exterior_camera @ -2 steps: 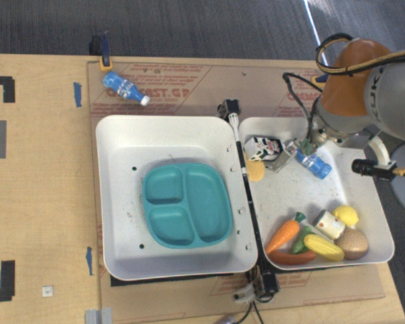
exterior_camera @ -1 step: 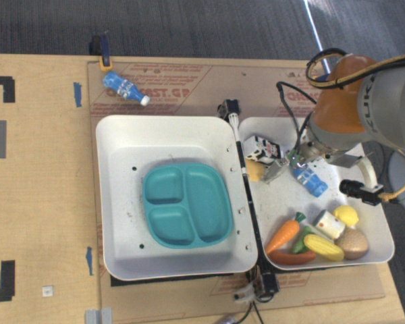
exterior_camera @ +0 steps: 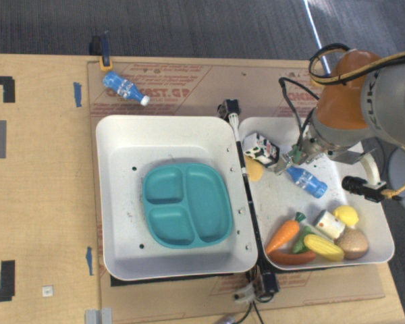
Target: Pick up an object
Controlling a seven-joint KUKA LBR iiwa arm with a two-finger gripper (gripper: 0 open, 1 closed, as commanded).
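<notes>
- Where the right bin [exterior_camera: 385, 248] comes nearest the camera, along its front edge, a cluster of plastic play food lies packed together: an orange carrot [exterior_camera: 283, 235] with a green top, tapered and smooth; a yellow corn cob [exterior_camera: 323, 247], long and rounded; a red piece [exterior_camera: 287, 257] stretched under them; a brown, potato-like lump [exterior_camera: 353, 244]; a small white cylinder [exterior_camera: 330, 225]; and a yellow lemon shape [exterior_camera: 347, 215] toward the bin's right edge.
- Left of it, the left bin [exterior_camera: 115, 181], a shallow white tray with rounded corners and a matte, lightly scuffed floor, carries a teal divided plate [exterior_camera: 186, 204] near its middle, glossy, with three moulded compartments.
- Farther back in the right bin, a small blue plastic bottle [exterior_camera: 307, 181] lies on its side, slanted, near the middle of the floor.
- Just beyond the bottle's upper end, the gripper [exterior_camera: 295, 156] hangs low over the bin floor beneath the arm's orange band; how far its pincer stands open cannot be told from this angle, and nothing can be seen held in it.
- Toward the right bin's back left corner sits a black-and-white cow figure [exterior_camera: 260, 150], with a flat yellow disc [exterior_camera: 254, 171] just in front of it by the left wall.
- Beyond both bins, on the bare plywood bench [exterior_camera: 40, 181] past the left bin's back edge, a second blue bottle [exterior_camera: 124, 88] with a white cap lies tilted on its side.
</notes>
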